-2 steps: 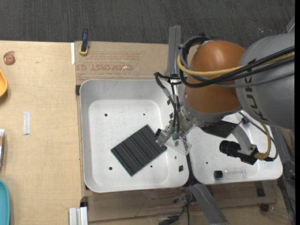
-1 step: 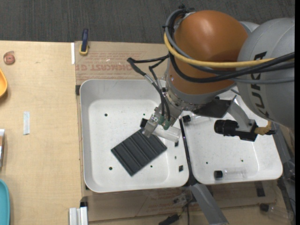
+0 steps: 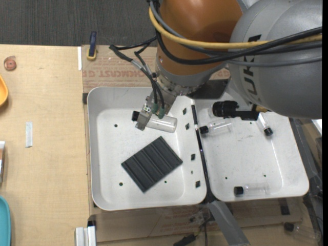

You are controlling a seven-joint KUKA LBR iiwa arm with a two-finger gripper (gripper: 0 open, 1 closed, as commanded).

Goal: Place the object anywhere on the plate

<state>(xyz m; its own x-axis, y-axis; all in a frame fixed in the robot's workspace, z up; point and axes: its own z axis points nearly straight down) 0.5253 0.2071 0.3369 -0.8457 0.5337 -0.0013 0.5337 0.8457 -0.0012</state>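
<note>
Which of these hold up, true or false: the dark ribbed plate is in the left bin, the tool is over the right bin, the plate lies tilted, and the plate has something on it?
1. The dark ribbed plate lies in the left bin. True.
2. The tool is over the right bin. False: it is over the left bin, above the plate.
3. The plate lies skewed to the bin's walls. True.
4. Something rests on the plate. False: its top is bare.

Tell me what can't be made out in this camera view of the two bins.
- Gripper: the arm's bulk covers it from above; open or shut is unclear.
- Left bin far rim: partly hidden behind the arm.
- Right bin: upper right corner covered by the arm.
- Orange item: cut off by the left edge.
</note>
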